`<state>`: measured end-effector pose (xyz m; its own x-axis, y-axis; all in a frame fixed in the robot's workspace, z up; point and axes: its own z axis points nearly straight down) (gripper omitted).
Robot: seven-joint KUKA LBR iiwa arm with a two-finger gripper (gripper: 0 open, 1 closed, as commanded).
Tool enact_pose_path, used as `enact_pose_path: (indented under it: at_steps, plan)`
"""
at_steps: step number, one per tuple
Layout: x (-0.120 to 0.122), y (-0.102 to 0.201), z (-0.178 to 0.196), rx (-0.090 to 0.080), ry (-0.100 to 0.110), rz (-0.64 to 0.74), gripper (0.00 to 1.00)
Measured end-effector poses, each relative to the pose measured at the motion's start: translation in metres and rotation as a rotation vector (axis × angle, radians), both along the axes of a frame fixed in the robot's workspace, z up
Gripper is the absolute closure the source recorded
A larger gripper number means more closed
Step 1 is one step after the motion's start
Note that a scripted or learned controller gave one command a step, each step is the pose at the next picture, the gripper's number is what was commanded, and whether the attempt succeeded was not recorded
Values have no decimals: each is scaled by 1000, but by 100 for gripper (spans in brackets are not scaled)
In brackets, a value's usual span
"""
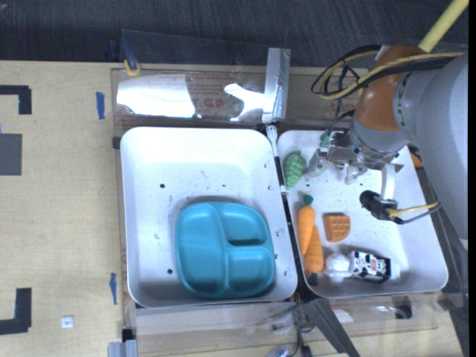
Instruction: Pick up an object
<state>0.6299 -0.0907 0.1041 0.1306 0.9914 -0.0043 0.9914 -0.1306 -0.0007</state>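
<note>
The big grey arm comes in from the right and hangs over the top part of the right bin. The counter is pale wood with lots of bare room on the left. The left bin is white and smooth, and a blue tray with round corners and three sections fills its lower half; its top half is open. The right bin has free floor in the middle and by the right wall. A long orange carrot lies along its left edge. A bumpy green toy sits near the top left corner. A small orange waffle piece lies in the middle. A white and black carton lies near the bottom edge, with a little white ball just beside it. The fingers are over the bin's top part near the green toy; I cannot tell how far open they are.
</note>
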Motion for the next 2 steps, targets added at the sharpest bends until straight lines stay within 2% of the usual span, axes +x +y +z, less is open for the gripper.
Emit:
enact_pose_path:
  at_steps: [1, 2]
  plan:
    - [-103, -21, -17, 3, -4, 32, 0]
    - [-101, -21, -6, 1, -11, 31, 100]
